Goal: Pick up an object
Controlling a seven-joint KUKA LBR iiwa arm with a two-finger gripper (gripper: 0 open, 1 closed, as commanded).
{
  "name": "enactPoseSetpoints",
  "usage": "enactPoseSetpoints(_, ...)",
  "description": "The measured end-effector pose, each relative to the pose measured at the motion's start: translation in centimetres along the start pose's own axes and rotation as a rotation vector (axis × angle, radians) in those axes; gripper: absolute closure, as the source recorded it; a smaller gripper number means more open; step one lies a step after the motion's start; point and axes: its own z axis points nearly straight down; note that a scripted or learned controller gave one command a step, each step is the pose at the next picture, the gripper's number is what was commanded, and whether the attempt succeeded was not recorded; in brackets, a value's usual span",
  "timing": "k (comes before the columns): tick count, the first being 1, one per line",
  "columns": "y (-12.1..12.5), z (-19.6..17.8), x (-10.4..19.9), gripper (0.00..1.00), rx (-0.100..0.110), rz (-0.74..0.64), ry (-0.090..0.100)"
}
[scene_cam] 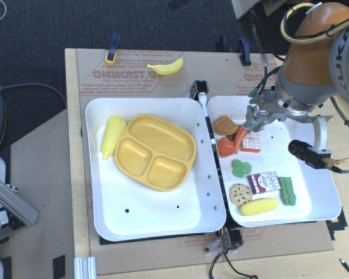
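Observation:
The right bin (314, 173) holds several small toy foods. At its upper left lie a brown bread piece (225, 125), an orange-red carrot (228, 146) and a small red and white packet (251, 145). My gripper (252, 122) hangs low over this group, just right of the bread and directly above the carrot's top end and the packet. Whether it touches any of them cannot be told. Lower in the bin are a green piece (241, 168), a purple and white box (263, 182), a chip cookie (239, 194), a corn cob (259, 206) and a green pod (287, 190).
The left bin (104, 208) holds a yellow divided tray (156, 151) and a yellow squeeze bottle (111, 135) beside it. A toy banana (166, 67) lies on the board behind the bins. A black cylinder (305, 151) on the arm overhangs the right bin's right side.

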Motion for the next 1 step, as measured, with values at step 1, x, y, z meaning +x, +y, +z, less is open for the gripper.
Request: enactPoseSetpoints(1, 2.43, 0.45, 4.11, 1.0, 0.001, 0.001, 0.0)
